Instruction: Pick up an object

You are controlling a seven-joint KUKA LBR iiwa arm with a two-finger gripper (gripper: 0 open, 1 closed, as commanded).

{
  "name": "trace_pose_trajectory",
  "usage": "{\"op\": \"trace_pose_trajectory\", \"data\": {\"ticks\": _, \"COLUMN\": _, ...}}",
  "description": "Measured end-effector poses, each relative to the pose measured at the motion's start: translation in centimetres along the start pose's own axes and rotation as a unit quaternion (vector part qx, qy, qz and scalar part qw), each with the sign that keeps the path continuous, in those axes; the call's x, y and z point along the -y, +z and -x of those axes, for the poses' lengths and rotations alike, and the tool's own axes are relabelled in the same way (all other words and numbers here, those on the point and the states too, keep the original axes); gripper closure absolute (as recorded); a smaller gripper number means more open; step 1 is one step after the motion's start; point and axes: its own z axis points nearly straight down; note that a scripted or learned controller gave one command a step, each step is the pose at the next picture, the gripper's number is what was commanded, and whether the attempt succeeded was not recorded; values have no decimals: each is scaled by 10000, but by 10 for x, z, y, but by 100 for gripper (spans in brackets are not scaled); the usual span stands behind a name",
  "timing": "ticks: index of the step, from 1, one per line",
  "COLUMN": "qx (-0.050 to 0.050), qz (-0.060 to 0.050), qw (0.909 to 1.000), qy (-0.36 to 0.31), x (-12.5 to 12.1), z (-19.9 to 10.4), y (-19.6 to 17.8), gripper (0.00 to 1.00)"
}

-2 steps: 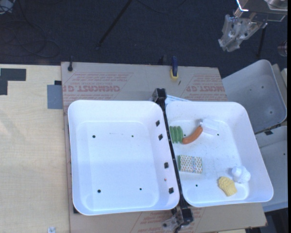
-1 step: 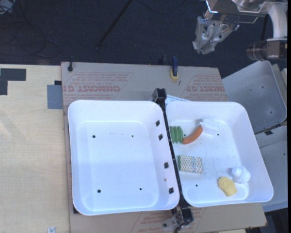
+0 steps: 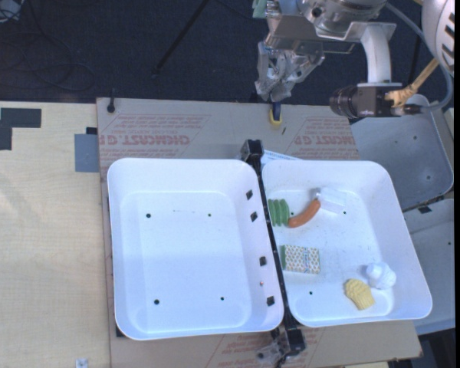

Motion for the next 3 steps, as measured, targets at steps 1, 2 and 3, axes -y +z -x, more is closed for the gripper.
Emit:
{"op": "trace_pose_trajectory", "data": {"ticks": 1, "qx": 1, "qz": 17, "qw": 10000, "qy": 5, "x": -8, "z": -80, "y": -11, "gripper": 100}}
{"op": "trace_pose_trajectory", "data": {"ticks": 2, "qx": 11, "qz": 20, "qw": 10000, "qy": 29, "x": -48, "z": -113, "y": -10, "gripper": 100}}
{"op": "trace_pose_trajectory", "data": {"ticks": 3, "qx": 17, "qz": 7, "qw": 10000, "qy": 35, "x": -46, "z": -112, "y": -11, "gripper": 0}}
